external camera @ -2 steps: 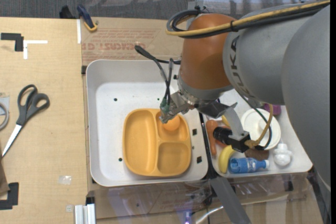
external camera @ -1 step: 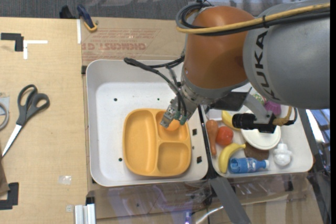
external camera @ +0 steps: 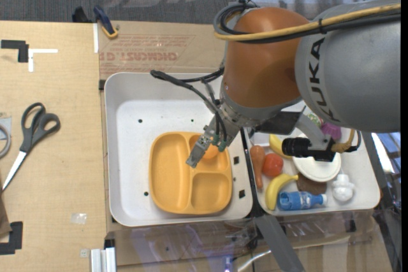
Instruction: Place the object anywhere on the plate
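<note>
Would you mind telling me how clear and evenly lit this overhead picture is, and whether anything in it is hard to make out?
In the camera view, light is even and soft; the yellow plate and left bin read clearly, with faint shadow under the arm. The gripper is small and slightly blurred, with something orange at its tips that cannot be identified. The floor at top shows bright glare patches, and the nearby arm looms large.
</note>
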`<state>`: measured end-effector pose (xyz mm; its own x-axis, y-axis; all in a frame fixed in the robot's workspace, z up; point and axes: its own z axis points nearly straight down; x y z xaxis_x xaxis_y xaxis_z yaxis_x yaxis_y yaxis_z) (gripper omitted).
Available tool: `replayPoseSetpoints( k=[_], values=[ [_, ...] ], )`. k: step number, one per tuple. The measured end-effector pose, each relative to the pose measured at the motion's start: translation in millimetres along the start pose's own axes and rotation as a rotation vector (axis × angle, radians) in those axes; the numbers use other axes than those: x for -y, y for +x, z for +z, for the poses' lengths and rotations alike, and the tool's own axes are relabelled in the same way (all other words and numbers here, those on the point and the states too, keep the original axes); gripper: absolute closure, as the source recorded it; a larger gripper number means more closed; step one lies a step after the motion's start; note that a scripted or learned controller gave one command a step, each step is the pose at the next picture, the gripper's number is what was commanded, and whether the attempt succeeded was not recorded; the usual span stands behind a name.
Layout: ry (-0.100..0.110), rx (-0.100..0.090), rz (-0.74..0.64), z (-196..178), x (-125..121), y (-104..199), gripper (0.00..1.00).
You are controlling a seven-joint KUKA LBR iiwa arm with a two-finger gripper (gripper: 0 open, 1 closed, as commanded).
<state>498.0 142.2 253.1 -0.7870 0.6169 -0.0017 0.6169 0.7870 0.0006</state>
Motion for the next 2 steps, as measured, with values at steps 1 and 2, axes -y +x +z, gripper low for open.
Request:
replayPoseSetpoints(
  k=[1,2],
  values=[
    [0.001,0.001,0.2,-200.9,36.7,-5.1,0.0],
    [0.002,0.002,0.199,-209.3,35.7,-6.4,1.0]
  ],
)
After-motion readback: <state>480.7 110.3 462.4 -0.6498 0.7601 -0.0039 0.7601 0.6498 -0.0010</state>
